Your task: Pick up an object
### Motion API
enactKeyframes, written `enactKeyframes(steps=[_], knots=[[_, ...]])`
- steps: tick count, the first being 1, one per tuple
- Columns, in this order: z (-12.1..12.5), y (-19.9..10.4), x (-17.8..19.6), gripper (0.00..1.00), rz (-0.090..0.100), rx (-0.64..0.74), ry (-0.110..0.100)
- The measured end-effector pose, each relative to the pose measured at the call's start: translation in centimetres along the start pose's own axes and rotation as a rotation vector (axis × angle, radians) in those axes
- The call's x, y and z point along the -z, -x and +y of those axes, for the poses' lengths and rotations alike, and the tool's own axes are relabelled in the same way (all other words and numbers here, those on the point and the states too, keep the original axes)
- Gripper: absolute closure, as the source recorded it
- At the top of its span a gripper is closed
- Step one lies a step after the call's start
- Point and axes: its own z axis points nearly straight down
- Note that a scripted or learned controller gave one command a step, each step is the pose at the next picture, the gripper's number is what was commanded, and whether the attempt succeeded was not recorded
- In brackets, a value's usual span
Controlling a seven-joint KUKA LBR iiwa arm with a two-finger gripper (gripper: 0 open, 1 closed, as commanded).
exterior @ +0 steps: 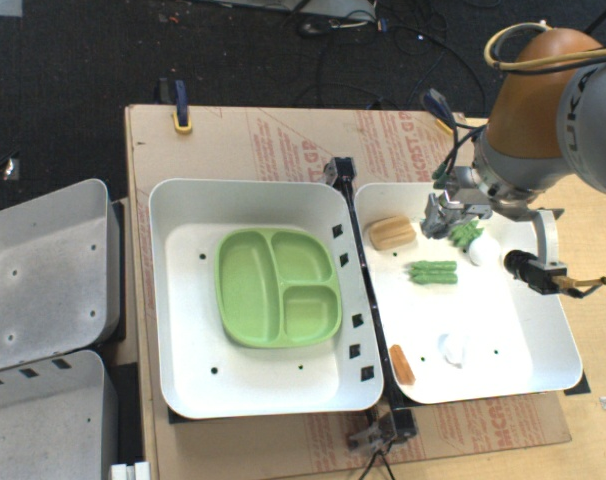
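Gripper [445, 218] low in right bin's [543, 353] far part, touching or just beside broccoli [467, 235], bun [391, 233] left of it, beans [431, 272] nearer, hotdog [402, 364] near-left, green tray [279, 288] in left bin [183, 268].

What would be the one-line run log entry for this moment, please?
arm: over right bin | gripper: low at back, beside green toy | nearby: bread piece, green beans | left bin: green divided plate | pick: unconfirmed
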Motion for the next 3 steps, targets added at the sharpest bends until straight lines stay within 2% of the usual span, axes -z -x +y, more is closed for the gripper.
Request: enactKeyframes(steps=[3], knots=[[1.7, -15.7, -1.4, 1.00, 0.000, -0.001, -0.002]])
